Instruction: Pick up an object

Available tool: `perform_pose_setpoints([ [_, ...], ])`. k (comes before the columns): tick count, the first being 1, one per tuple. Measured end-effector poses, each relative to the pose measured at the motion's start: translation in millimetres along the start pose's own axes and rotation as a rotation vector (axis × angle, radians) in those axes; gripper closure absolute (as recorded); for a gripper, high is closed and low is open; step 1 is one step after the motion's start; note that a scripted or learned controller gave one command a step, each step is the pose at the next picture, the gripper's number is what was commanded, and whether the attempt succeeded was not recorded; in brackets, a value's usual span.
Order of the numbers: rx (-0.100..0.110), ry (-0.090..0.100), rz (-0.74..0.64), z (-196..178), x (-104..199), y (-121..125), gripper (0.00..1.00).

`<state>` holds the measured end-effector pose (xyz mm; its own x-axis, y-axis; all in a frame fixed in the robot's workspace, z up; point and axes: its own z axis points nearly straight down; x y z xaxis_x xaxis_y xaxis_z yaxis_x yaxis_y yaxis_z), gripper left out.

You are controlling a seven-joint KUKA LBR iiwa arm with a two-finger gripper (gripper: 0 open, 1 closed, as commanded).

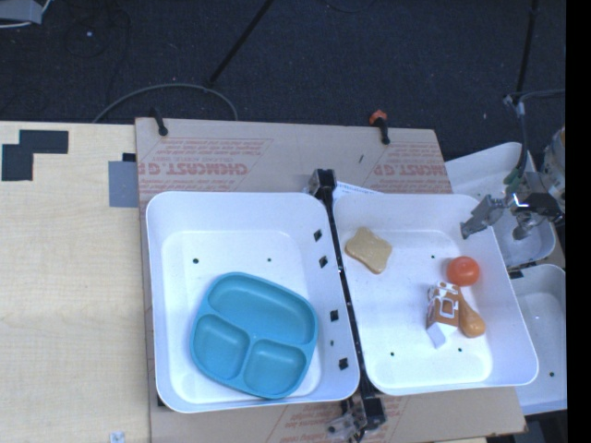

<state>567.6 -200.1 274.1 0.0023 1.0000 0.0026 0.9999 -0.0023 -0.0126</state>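
Two shallow white plastic bins side by side on a pale wooden table (pixel 65 284), over a brown cardboard sheet (pixel 277 160). In the left bin (pixel 175 220), toward 6 o'clock, a light blue plastic divided tray with three compartments (pixel 254 333), lying flat. In the right bin (pixel 406 377), a tan toast-shaped slice of toy bread (pixel 368 249) at about 10 o'clock, near the black divider between the bins. At about 3 o'clock, a small round orange-red ball (pixel 464 270), and just below it, touching or nearly so, a brown and white toy carton (pixel 444 308) with an orange pear-shaped piece (pixel 471 322) pressed against its right side. Off the right bin's rim at 2 o'clock, the grey metal gripper (pixel 506 215), apart from every object, nothing between its fingers (pixel 480 218); fingers seemingly spread, tips well apart. Beyond, at 3 o'clock, a further white container (pixel 545 321) at the table's edge.
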Motion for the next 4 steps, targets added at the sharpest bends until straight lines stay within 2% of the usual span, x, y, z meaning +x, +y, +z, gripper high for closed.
perform_pose_setpoints([
  [1,-0.012,-0.003,-0.002,-6.3,0.2,2.0,0.0],
  [2,-0.005,-0.001,-0.001,48.6,-7.8,-4.1,0.0],
  [3,-0.004,0.0,-0.002,112.1,-5.0,-0.4,0.0],
  [4,-0.005,0.003,-0.005,157.2,3.9,4.0,0.0],
])
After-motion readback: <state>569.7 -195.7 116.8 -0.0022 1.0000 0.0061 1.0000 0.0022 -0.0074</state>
